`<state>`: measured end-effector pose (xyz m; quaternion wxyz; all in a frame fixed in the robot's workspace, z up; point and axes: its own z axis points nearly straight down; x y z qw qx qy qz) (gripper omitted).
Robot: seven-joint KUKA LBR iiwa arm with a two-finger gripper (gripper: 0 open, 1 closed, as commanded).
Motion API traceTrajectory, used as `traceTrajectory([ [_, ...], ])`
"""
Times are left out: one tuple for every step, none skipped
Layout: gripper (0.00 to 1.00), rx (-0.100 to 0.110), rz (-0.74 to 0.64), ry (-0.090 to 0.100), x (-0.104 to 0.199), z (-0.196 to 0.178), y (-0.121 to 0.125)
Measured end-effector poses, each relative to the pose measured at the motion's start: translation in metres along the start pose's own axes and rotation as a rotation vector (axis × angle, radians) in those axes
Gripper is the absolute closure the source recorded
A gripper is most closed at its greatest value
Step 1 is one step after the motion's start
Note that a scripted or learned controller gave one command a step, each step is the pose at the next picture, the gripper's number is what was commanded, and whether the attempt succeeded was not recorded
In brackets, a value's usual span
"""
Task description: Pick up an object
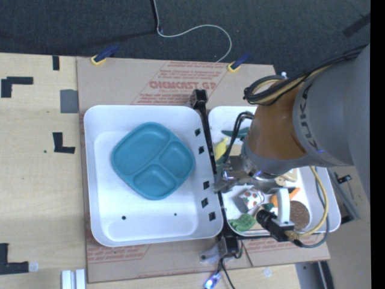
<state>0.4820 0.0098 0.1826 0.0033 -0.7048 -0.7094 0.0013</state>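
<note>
Over the right bin (pixel 332 218), the grey arm (pixel 337 113) with its orange band (pixel 274 125) reaches in from the right and hangs low, covering most of that bin's contents. The tool (pixel 252 194) sits just beneath the wrist among a jumble of small objects, and whether it grips anything or stands apart I cannot tell, since the wrist and cables hide it. Around it lie a yellow piece (pixel 221 146) near the bin's left wall, a green item (pixel 242 223) at the near edge, a brown round object (pixel 299 214) to the right, and a small orange piece (pixel 293 192) beside that. In the left bin (pixel 96 161) a blue divided plate (pixel 154 159) lies flat, turned at an angle, with three compartments showing. Both bins rest on a cardboard sheet (pixel 174 83) held by blue and yellow clamps (pixel 104 54) on the wooden counter (pixel 36 179). A thin white cable (pixel 198 30) loops across the dark surface behind.
</note>
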Motion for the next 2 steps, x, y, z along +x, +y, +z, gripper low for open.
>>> traceTrajectory([
  [1.00, -0.019, -0.001, 0.001, 0.042, -0.130, 0.003],
  [1.00, -0.019, 0.000, 0.001, 0.074, -0.245, 0.001],
])
